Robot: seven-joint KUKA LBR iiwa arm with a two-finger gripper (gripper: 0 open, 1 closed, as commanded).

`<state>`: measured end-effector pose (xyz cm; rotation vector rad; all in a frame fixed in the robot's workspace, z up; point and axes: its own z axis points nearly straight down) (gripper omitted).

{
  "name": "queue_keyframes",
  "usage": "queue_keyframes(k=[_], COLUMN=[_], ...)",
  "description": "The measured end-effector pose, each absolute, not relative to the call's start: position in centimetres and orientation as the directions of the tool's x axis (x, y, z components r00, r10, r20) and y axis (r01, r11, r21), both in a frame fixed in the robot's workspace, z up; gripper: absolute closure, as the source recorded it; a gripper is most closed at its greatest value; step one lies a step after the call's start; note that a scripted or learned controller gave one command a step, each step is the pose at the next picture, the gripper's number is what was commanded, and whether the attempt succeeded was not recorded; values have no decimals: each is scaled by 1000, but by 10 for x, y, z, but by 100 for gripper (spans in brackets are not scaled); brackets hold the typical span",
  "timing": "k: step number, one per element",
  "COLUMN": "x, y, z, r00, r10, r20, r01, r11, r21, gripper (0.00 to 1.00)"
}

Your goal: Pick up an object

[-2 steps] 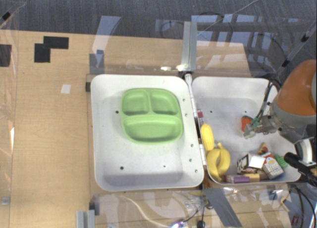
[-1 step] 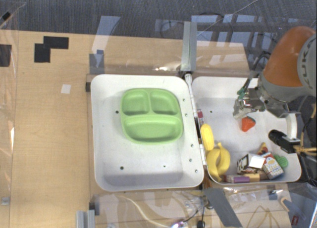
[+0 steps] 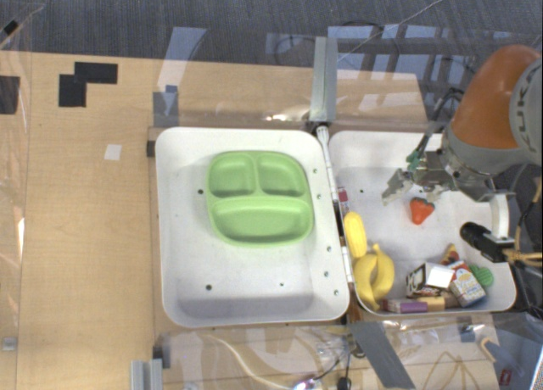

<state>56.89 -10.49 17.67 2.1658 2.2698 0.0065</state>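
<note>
Hand (image 3: 413,183) open over rt bin (image 3: 373,155), strawberry (image 3: 421,210) just below its fingertips, not gripped.

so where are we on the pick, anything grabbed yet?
Nothing looks picked yet. The end effector is over the right bin, close to the red strawberry toy, which lies on the bin floor. The bananas and small boxes sit at the near edge. Grasp and lift remain.

Grey arm (image 3: 501,147), orange band (image 3: 492,100), metallic jaws
</note>
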Motion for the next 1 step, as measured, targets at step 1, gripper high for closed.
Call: queue_keyframes(k=[1], x=[546], y=[-171], z=[91], r00=[-147], r10=[989], r20=[-6], r01=[989], r11=[147], r21=[14], gripper=[0])
